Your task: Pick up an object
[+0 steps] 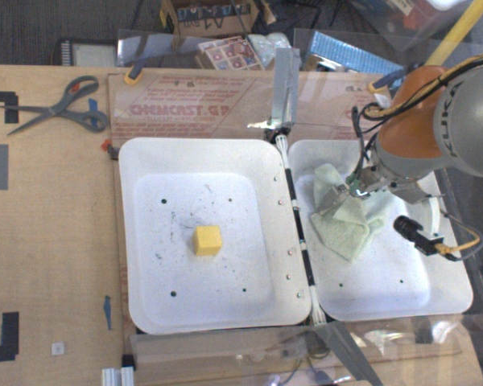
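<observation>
tool (344,196) low on crumpled pale green cloth (344,225) in right white bin (402,296), grip state unreadable | small yellow foam cube (208,240) in left white bin (145,183)

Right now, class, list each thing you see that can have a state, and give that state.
Yellow block: lying alone in the left bin.
Pale green cloth: crumpled in the right bin, under the gripper.
Scissors: blades open, on the bench.
</observation>
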You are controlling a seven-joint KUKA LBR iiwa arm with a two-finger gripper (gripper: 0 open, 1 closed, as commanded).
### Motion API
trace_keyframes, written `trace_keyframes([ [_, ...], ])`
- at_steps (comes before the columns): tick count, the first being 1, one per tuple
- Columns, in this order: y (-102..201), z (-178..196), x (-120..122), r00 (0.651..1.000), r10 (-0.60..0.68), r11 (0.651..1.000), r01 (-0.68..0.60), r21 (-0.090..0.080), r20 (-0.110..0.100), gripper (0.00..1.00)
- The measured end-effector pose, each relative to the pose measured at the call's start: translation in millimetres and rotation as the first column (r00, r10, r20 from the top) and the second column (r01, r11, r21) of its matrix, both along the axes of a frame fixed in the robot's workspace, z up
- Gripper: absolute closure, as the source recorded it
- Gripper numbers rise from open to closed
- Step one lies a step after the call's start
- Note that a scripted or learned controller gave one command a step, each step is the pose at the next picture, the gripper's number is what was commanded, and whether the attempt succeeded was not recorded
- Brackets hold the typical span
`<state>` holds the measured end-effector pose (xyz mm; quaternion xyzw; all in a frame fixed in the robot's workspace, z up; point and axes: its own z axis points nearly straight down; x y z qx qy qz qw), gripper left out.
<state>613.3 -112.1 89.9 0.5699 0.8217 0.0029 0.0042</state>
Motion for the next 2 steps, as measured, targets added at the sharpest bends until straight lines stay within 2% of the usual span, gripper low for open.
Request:
trace_keyframes([
  [1, 4.3, 0.1, 32.5, 0.968, 0.251, 0.968, -0.251, -0.004, -0.001, 0.0],
  [2, 6.2, 0.0, -33.7, 0.919, 0.393, 0.919, -0.393, -0.005, 0.001, 0.0],
])
